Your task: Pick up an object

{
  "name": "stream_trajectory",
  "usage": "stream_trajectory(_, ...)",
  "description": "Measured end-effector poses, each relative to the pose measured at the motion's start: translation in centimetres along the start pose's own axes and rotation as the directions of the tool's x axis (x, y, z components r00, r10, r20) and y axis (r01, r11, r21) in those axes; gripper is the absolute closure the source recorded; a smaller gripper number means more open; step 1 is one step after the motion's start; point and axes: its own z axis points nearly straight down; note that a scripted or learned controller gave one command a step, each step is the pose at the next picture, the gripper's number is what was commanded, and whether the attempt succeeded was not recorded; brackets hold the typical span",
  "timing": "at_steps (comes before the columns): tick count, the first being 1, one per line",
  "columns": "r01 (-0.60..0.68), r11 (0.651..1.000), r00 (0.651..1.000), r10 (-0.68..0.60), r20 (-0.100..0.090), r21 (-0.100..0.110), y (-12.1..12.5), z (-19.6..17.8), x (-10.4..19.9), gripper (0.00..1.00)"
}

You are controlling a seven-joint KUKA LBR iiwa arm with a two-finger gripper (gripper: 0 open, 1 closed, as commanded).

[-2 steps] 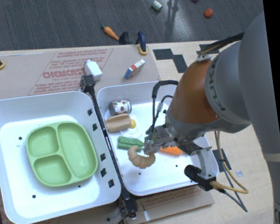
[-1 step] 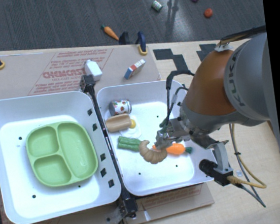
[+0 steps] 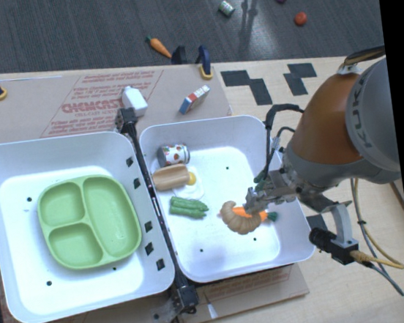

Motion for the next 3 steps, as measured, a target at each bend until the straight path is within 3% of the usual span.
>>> stream_trajectory(1, 0.005, 1.000, 1.000, -0.005, 0.000, -0.002, 0.2, -1.0, 0.0, 1.00)
stream_trajectory(2, 0.001, 1.000, 1.000, -0.001, -0.001, 0.001, 5.5, -0.7, -4.8, 1.00)
stream_trajectory(3, 0.003, 1.000, 1.000, -0.003, -0.001, 0.000, 7.4, -0.4, -5.4, 1.00)
